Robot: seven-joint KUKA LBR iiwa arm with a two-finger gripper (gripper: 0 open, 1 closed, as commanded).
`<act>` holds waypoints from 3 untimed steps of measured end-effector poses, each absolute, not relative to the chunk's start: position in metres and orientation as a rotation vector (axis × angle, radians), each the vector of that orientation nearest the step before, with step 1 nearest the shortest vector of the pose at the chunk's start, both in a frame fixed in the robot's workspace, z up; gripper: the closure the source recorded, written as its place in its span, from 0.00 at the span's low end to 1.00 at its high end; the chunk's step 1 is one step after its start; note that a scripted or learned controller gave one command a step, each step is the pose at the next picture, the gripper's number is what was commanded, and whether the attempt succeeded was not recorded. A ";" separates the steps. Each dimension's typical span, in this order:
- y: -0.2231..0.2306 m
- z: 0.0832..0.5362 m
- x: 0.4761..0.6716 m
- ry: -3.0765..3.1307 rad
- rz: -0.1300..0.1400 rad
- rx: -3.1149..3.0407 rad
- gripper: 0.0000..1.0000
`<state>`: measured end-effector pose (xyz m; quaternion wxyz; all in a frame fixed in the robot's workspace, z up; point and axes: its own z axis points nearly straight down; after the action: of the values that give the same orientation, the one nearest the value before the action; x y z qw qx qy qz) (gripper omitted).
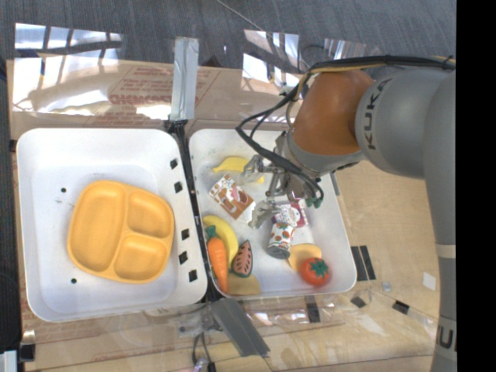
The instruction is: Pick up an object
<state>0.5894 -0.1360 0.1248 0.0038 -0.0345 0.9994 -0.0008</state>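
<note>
My fingers [273, 201] hang over the can [280, 237]. I cannot tell if they are open. Toys crowd close, so I might bump the box [231, 196].

A divided tray [120, 229] is lying in the left bin [39, 153]; in the right bin [341, 242], a carrot [218, 262] is lying between a banana [220, 231] and a watermelon slice [243, 259].
</note>
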 end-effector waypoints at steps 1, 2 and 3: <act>-0.109 0.116 0.588 3.093 -0.022 -0.235 0.00; -0.109 0.113 0.587 3.084 -0.024 -0.245 0.00; -0.106 0.112 0.583 3.095 -0.015 -0.064 0.00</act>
<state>0.5826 -0.1059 0.1121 0.0229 -0.0208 0.9995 -0.0050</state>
